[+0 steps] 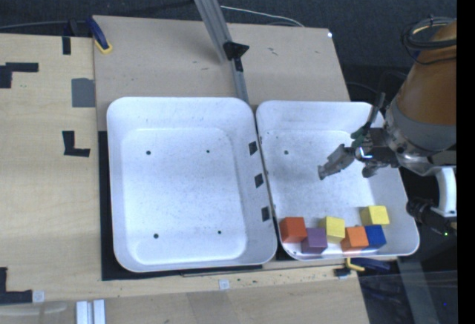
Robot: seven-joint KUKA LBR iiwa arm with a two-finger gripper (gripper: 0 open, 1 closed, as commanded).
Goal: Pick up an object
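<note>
The surface [171,41] is a pale wooden board on a dark floor, with black tape marks at its left side and a grey metal rail [208,4] that leans in from above. On it stand two white bins side by side. The left bin [178,182] is the bigger one. In the right bin [312,130] the blocks [334,232] lie gathered along the near wall: orange, purple, yellow, orange, blue and yellow, probably because they slid there. The arm [427,104] reaches in from the right. Its gripper [335,164] hangs over the bin's bare middle, well apart from the blocks, holding nothing; whether the fingers are open or closed I cannot tell.
</note>
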